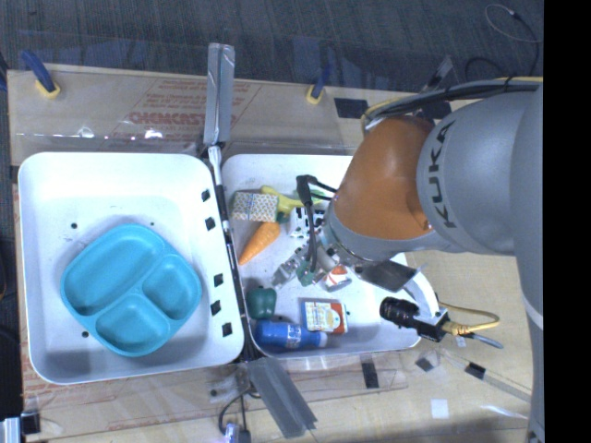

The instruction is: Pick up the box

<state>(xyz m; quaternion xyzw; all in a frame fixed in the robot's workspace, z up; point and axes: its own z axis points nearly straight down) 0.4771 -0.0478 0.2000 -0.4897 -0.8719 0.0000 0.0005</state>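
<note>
Jaws (309,264) hang low over the middle of the right bin (277,169), under the orange band of the arm (480,183); whether they are spread or clenched I cannot tell, since the metal there blurs into clutter. Nothing shows between them. To do this step well, I judge they should shift toward the bin's near wall and come down square over the box, straddling its shorter sides, clear of its neighbours. The box (323,317), small, orange and white, lies flat just beside and below the jaws, apart from them. A blue bottle (288,336) lies just beside it, a green piece (262,300) near, a carrot (259,240) further up. The left bin (55,178) carries a blue tray (131,289).
</note>
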